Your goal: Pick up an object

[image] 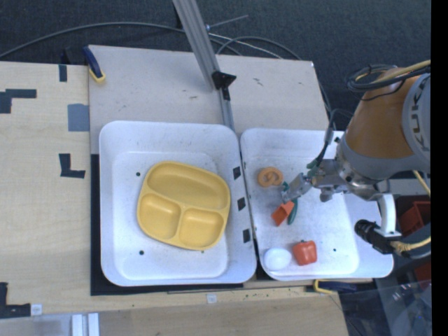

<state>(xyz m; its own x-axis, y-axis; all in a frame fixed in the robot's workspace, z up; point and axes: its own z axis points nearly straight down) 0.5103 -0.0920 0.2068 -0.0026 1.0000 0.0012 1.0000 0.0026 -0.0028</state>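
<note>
**A:** Where is the arm right now?

**B:** It reaches in from three o'clock, and the tool point(294, 190) hangs over the middle of the right bin point(329, 254). Whether anything sits between its tips, or how wide they stand, I cannot tell from this slant.

**A:** What lies under it?

**B:** An orange carrot piece with a green top point(283, 213), just beside the tool at its six o'clock. Touching or apart, I cannot say.

**A:** Anything else in that bin?

**B:** A small tan doughnut-shaped toy point(269, 178) at ten o'clock from the tool, close by. Toward the bin's six o'clock edge, a red pepper toy point(304, 252) and a white round thing point(278, 258) lie side by side, the white one at nine o'clock of the red.

**A:** And the left bin?

**B:** The left bin point(115, 208) holds a yellow divided plate point(183, 204) with three compartments, lying flat near its centre.

**A:** The worktop itself?

**B:** The worktop point(42, 152) is pale wood with dark tape marks at nine o'clock. A grey metal post point(199, 37) slants up at twelve o'clock, and cables point(126, 26) trail over the dark floor beyond.
</note>
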